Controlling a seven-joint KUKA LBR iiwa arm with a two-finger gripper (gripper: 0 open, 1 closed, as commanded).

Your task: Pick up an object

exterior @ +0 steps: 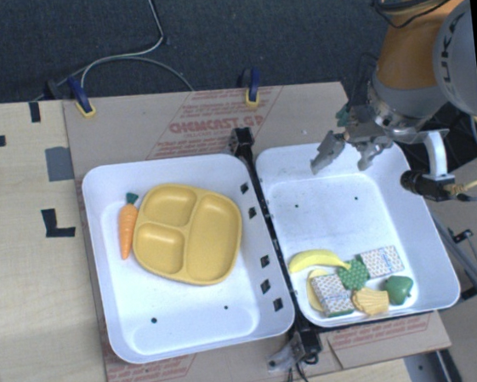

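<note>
The gripper (346,154) is seen above the far edge of the right bin (326,210), its jaws spread open with nothing between them. Well apart from it, in that bin's near corner, a banana (315,261), two patterned blocks (329,294), a broccoli piece (353,275), a corn piece (371,302) and a green pepper (398,288) are piled together. In the left bin (186,329), a yellow divided plate (186,233) is set with a carrot (127,228) just beside it.
</note>
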